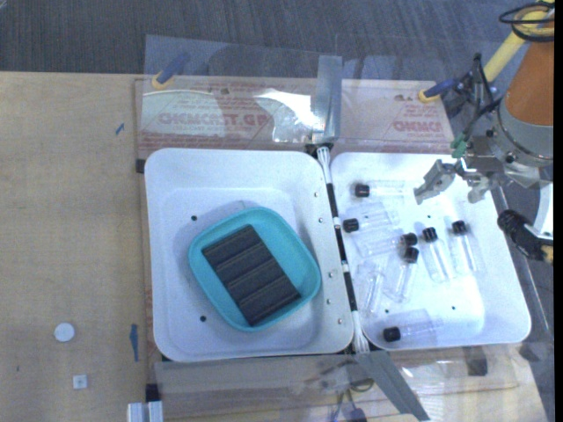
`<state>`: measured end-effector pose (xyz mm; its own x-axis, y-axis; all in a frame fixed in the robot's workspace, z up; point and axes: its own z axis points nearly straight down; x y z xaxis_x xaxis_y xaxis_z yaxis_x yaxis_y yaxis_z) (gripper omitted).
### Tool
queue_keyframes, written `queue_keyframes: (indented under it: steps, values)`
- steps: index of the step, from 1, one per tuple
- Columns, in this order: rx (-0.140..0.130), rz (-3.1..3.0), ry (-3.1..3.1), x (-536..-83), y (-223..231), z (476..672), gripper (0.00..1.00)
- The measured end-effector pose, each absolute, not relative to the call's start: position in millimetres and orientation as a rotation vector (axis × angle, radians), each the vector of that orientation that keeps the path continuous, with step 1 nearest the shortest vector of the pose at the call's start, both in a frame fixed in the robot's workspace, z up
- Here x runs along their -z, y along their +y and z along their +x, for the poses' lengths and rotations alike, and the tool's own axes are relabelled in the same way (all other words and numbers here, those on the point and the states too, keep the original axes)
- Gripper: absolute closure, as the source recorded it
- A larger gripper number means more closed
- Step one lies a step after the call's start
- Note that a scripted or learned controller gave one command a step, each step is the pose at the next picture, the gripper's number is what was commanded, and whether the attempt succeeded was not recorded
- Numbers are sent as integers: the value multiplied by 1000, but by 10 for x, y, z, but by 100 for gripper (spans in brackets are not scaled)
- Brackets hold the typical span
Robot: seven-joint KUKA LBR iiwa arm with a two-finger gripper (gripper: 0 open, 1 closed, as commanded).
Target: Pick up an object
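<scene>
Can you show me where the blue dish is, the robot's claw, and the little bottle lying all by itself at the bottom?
blue dish (pixel 299 255): camera view, on its bare right rim.
claw (pixel 456 179): camera view, midway between its fingertips.
little bottle (pixel 412 329): camera view, on its clear body beside the black cap.

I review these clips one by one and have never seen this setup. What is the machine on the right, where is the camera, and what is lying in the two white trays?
One camera looks down at a slant on a bench with two white bins. The arm, grey with an orange band, reaches in from the right; its hand hovers over the right bin, with nothing seen between its fingers. That bin holds several clear vials with black caps. The left bin holds a teal tray with a dark ribbed block in it.
</scene>
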<state>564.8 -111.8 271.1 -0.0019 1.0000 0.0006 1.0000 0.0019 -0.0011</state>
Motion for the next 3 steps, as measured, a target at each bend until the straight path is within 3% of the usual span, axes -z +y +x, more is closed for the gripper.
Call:
queue_keyframes:
  steps: [2,3]
  values:
    - [2,-2055,-2381,-999,-1684,5776,0]
    - [16,-2042,-2392,-886,-1688,5300,0]
